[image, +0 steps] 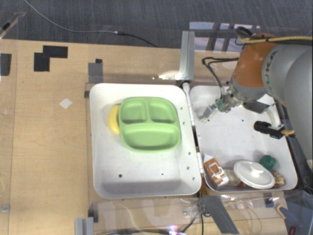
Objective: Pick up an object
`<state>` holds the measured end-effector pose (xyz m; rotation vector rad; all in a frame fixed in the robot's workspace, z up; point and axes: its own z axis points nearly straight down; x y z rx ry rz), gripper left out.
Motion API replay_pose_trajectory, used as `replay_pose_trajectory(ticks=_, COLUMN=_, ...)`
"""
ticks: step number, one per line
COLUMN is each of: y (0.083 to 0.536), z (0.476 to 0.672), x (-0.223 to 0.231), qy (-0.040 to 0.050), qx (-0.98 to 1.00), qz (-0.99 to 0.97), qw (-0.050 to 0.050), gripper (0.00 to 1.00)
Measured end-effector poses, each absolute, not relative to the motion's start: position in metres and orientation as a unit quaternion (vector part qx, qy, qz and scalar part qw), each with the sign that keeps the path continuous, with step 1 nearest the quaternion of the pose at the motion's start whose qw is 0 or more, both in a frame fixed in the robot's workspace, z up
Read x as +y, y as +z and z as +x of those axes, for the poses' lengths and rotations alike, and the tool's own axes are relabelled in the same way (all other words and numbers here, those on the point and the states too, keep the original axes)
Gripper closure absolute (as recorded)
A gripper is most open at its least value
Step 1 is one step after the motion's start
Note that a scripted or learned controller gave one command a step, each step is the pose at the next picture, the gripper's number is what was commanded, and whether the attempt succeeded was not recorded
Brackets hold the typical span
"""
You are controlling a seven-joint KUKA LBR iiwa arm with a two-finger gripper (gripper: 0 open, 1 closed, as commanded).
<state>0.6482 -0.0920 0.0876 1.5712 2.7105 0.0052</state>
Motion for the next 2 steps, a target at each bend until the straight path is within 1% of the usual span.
replay_pose_trajectory(ticks=1, y=0.187, z=0.625, x=-0.077, qy=0.0019, qx=0.853, qz=0.522, qw=0.004, gripper=0.0)
replay_pose_trajectory(ticks=2, y=0.087, z=0.626, x=-0.095, qy=0.002, qx=0.76, qz=0.65, qw=0.003, gripper=0.0)
